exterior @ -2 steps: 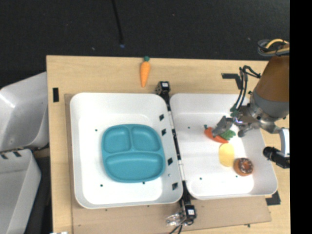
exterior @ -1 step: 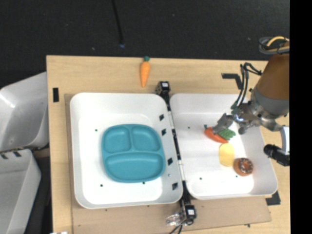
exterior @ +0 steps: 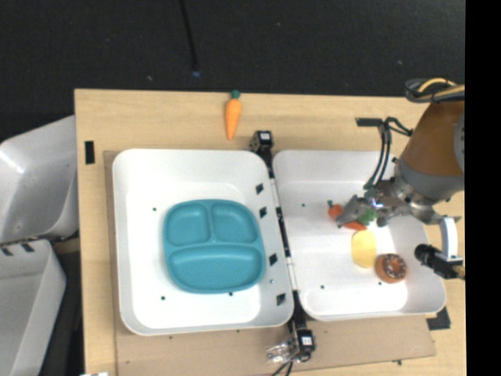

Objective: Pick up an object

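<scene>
Claw point(exterior: 350, 214) over small orange-red piece point(exterior: 347, 219), grip unclear, rounded yellow lump point(exterior: 363, 249), glossy brown doughnut point(exterior: 390, 267), smooth white bin point(exterior: 313, 288).

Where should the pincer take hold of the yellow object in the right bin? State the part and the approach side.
Grip the yellow object across its narrower left-right width, coming straight down from above. It lies flat on the floor of the right bin, taller than wide in this view, with bare floor on its left. The brown round piece sits close at its lower right, so keep the finger on that side tight to the object.
</scene>
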Tool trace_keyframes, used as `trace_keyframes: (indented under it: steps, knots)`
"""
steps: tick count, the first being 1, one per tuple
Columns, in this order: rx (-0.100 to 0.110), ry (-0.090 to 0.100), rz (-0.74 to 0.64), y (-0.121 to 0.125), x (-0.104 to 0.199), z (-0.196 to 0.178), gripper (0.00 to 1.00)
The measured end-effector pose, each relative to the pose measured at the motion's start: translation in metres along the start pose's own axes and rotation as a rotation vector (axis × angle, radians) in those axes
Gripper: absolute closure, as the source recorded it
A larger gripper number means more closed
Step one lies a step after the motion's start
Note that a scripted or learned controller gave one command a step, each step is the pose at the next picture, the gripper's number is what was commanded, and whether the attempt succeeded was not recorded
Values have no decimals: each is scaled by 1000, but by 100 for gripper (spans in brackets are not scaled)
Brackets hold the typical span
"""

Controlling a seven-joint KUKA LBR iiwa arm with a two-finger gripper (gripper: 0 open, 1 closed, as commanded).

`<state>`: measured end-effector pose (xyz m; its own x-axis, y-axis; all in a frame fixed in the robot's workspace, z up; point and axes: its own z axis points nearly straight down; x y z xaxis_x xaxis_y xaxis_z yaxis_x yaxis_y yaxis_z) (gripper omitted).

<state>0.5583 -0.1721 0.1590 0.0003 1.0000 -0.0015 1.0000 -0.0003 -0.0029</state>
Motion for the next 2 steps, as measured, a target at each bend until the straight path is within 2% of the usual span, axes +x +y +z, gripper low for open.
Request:
trace_keyframes:
  steps: [1,2]
  knots:
    - [0,0,1,-1,-1,53,0]
    - [-6,0,3,1,-2,39,100]
